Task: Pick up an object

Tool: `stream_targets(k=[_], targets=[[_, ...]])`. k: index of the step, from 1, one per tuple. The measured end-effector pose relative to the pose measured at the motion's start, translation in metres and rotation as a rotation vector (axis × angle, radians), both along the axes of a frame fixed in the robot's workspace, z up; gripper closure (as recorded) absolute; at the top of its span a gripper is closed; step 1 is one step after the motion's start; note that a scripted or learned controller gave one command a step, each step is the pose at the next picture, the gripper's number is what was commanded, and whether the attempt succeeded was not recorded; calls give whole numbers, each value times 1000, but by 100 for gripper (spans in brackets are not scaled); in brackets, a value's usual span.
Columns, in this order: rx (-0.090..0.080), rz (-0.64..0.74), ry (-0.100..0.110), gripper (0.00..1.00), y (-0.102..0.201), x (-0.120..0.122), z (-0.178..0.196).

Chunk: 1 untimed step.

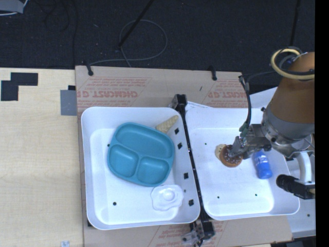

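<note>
A slanted overhead view shows a pale tabletop (36, 153) carrying two shallow white bins side by side on a sheet of cardboard. The left bin (97, 138) holds a blue divided plate (140, 154) lying flat in its middle, a tan cone-shaped piece (167, 123) just beyond the plate's far edge, and a white toy fried egg (166, 197) near the bin's front rim. In the right bin (241, 199), a small round brown object that looks like a toy doughnut (229, 156) lies toward the middle, with a small blue bottle (262, 165) on its side nearby, to its right. The grey robot arm (293, 102) reaches in from the right and angles down so that its end effector (241, 147) sits low over the doughnut's right edge, apparently touching or almost touching it; that placement suggests the doughnut is the thing chosen for picking up. Whether the end effector is apart or together cannot be told here, since the parts are small and dark, and nothing shows the doughnut lifted off the bin floor. A grasp seems to be under way rather than complete.
</note>
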State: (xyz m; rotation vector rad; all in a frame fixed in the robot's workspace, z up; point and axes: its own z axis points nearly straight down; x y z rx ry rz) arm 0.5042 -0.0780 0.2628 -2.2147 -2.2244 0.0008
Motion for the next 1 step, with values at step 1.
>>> stream_targets(k=[1], targets=[[1, -1, 3, 100, 46, -4, -16]])
